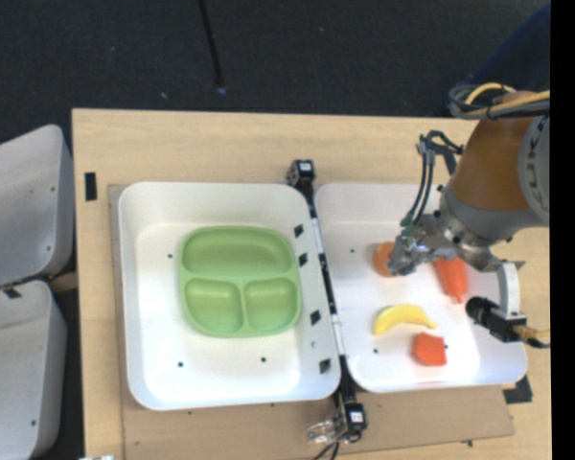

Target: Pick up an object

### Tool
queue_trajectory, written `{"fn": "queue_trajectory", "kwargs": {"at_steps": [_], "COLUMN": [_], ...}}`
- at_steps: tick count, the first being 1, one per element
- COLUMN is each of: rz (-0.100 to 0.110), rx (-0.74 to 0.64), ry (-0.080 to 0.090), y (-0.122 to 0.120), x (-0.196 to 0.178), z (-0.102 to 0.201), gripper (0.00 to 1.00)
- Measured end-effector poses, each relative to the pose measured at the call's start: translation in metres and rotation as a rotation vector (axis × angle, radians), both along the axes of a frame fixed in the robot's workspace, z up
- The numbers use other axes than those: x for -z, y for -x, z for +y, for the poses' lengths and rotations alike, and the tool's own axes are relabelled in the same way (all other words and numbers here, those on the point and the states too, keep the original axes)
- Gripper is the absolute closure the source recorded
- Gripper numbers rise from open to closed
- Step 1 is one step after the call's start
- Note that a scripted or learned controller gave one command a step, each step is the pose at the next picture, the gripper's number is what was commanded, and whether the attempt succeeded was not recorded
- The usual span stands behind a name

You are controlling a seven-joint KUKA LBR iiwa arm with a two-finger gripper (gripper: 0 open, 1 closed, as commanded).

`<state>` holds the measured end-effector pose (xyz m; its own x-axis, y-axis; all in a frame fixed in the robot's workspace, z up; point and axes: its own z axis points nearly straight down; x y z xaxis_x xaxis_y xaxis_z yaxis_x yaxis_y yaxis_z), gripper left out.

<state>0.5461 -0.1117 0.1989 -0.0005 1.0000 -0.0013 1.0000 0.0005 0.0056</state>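
In the right bin (pixel 364 218) lie a yellow banana (pixel 402 318), a red-orange chunk (pixel 428 350), an orange carrot-like piece (pixel 452 278) and a small orange object (pixel 383 257). My gripper (pixel 405 257) hangs low over the bin's middle, right beside the small orange object and partly covering it. The arm's grey and orange wrist hides much of the bin's right side.
The left bin (pixel 153 353) holds a green divided plate (pixel 240 280). A row of black clips runs along the divider (pixel 322 286) between the bins. Cables trail from the wrist near the right bin's far edge.
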Motion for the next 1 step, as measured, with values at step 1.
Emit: {"fn": "queue_trajectory", "kwargs": {"at_steps": [1], "rz": [-0.002], "rx": [-0.002], "ry": [0.000], "y": [-0.0017], "x": [-0.0539], "z": [-0.0014], "gripper": [1.00]}}
